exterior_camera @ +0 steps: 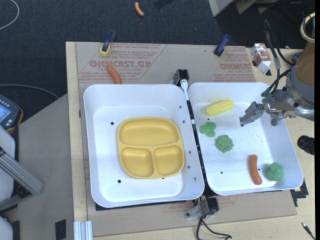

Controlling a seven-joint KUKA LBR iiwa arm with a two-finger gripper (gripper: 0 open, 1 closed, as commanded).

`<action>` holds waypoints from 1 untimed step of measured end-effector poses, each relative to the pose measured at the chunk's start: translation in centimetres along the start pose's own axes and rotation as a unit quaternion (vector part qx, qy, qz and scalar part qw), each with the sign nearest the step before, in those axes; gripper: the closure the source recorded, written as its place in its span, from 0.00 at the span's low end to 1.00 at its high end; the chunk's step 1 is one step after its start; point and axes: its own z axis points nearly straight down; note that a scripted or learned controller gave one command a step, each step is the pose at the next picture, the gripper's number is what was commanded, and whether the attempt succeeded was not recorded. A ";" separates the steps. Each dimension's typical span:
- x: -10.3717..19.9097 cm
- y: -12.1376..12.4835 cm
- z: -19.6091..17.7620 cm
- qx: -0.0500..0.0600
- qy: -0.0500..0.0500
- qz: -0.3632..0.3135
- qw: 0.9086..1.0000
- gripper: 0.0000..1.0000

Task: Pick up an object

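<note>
The right bin (280, 134) holds a yellow corn cob (220, 107) at its far side. A small green leafy piece (208, 129) and a green broccoli floret (224, 143) lie near its middle. At the near right are an orange sausage (255, 169) and a round green piece (274, 171). My gripper (261, 119) hangs over the bin's right half, to the right of the corn. It is open, with nothing between its fingers.
The left bin (100, 134) holds a yellow three-section plate (150, 147). An orange sausage (114, 74) lies on the board behind the left bin, and another (139, 9) on the dark floor. Clamps (106, 43) (222, 45) grip the board's far edge.
</note>
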 end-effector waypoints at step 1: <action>0.0 0.2 -0.5 -0.005 -0.001 -0.001 1.000 0.00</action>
